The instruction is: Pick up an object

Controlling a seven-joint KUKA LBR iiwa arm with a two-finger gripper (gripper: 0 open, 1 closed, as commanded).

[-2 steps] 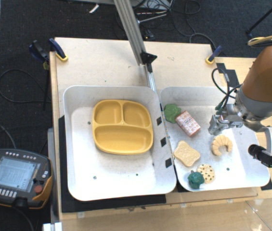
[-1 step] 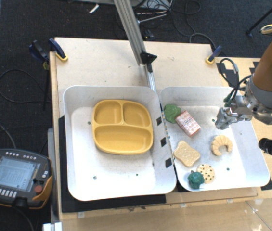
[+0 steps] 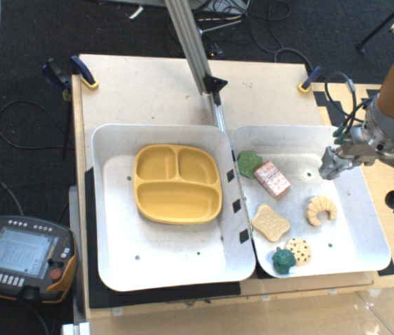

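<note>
I cannot tell how the gripper [image 3: 330, 167] is set; hovering just above-right of the tan, curved toy croissant [image 3: 321, 210], it should descend squarely over that pastry before closing.

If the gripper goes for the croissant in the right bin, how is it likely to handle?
The croissant looks like a moulded toy, so probably stiff and light. Its curved, ridged shape may let fingers slip off unless they close across the thick middle. It lies flat, apart from the bread slice and the cookie, so it seems unlikely to roll.
</note>
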